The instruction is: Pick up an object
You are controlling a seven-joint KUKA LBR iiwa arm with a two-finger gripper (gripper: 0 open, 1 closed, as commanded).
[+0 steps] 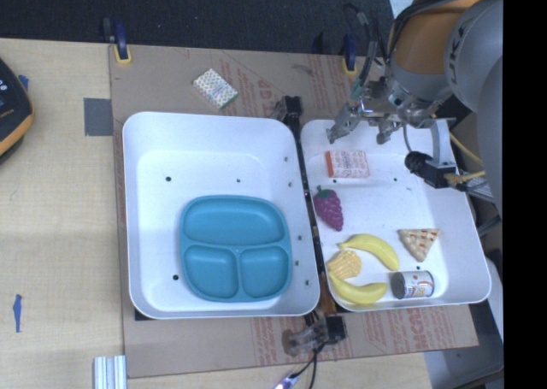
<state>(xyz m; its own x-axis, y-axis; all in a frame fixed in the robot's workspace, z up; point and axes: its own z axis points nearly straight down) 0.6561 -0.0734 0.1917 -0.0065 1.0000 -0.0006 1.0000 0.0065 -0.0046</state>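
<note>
Gripper (366, 125) above far edge of right bin (461, 233), fingers (340, 128) spread open, nothing between them. Small white-and-red packet (348, 164) lies just near of fingers, apart from them. Purple grapes (328, 209) at bin's left wall. Near end holds two bananas (369, 246), yellow corn piece (344, 264), pizza slice (419, 242), small can (413, 284) on its side. Left bin (154, 165) holds blue divided tray (233, 247). Patterned square packet (214, 87) on table beyond left bin.
</note>
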